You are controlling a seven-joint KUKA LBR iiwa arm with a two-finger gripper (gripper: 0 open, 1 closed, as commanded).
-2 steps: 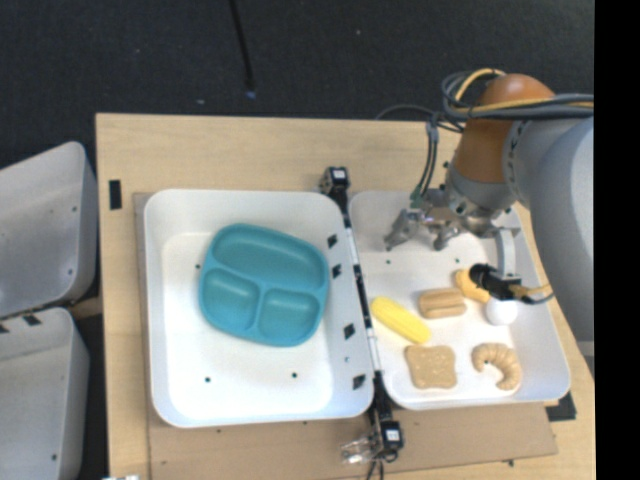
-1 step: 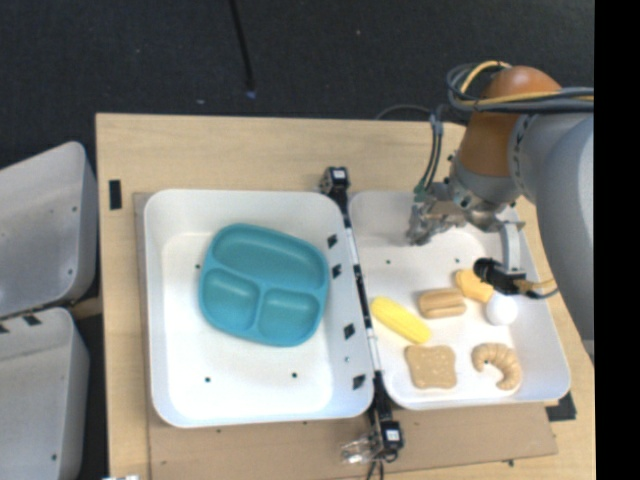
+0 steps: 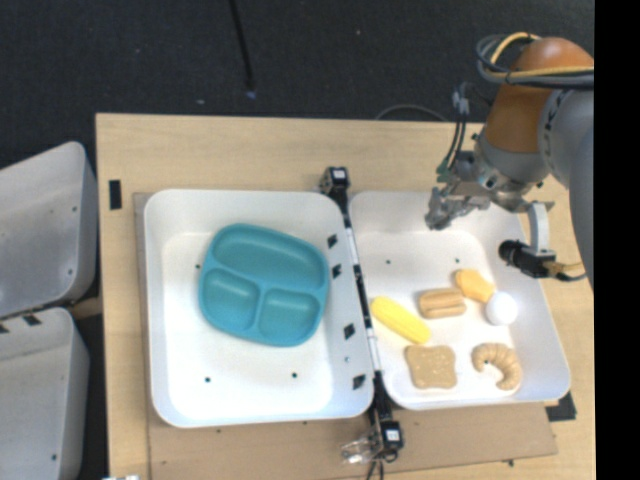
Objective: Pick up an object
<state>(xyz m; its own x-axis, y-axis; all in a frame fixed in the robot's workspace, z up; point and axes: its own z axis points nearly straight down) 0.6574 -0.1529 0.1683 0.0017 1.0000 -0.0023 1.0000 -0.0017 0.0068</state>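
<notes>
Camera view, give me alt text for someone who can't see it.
The robot's pincer hangs over the far side of the right bin, which holds toy foods: corn, toast, croissant, egg. A teal divided plate lies in the left bin.

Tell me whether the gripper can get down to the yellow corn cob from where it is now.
Probably yes. The gripper hangs over the right bin's far bare corner, and the corn cob lies uncovered near the divider, apart from the toast and bread roll.

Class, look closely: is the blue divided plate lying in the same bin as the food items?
No, the blue divided plate lies alone in the left bin, while the food items sit in the right bin.
</notes>
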